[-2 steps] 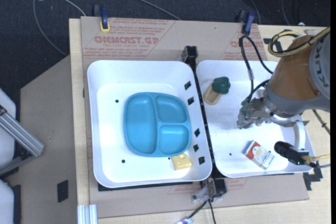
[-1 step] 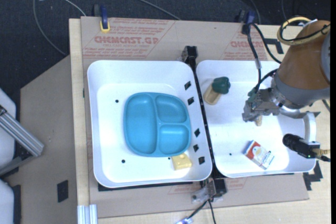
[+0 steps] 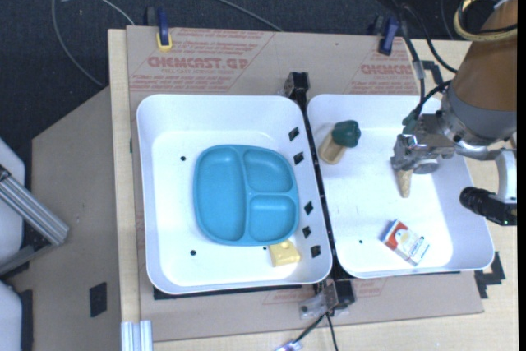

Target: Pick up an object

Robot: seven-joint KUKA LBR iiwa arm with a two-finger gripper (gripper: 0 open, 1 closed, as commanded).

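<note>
Fingers (image 3: 404, 177): pinching a tan cone, it seemed, low in the right bin (image 3: 460, 255) | step: grasp | next: a straight lift, grip kept | carton (image 3: 405, 242) and cork (image 3: 332, 148) lay nearby

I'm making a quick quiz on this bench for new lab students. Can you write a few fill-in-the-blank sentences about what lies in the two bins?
1. The blue divided plate lies in the ____ bin.
2. The yellow block sits just past the plate's ____ edge.
3. The small red and white packet lies in the ____ bin.
4. The gripper is over the ____ bin.

Missing words: left; near; right; right
</note>
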